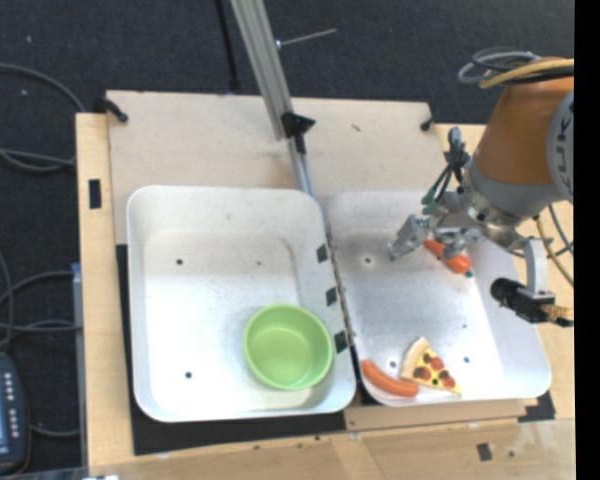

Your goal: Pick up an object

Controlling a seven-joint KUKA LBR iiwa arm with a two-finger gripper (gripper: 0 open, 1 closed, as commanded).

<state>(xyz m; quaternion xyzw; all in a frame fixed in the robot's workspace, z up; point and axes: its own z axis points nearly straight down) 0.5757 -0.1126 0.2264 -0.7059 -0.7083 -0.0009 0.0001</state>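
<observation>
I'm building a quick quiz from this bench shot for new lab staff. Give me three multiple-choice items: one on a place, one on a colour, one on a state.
1. Where is the green bowl?
A. left bin
B. right bin
C. on the bench

2. What colour is the sausage beside the pizza slice?
A. blue
B. orange-red
C. white

3. How does the bowl stand?
A. upside down
B. on its side
C. upright, opening up

Key: 1 A, it sits in the left bin; 2 B, it shows orange-red against the white right bin; 3 C, its hollow inside faces up.

A metal pole (270, 78) slants over the tabletop (210, 138) up-left of the fingers; cables (20, 118) and a small screen (0, 408) sit far left.
</observation>
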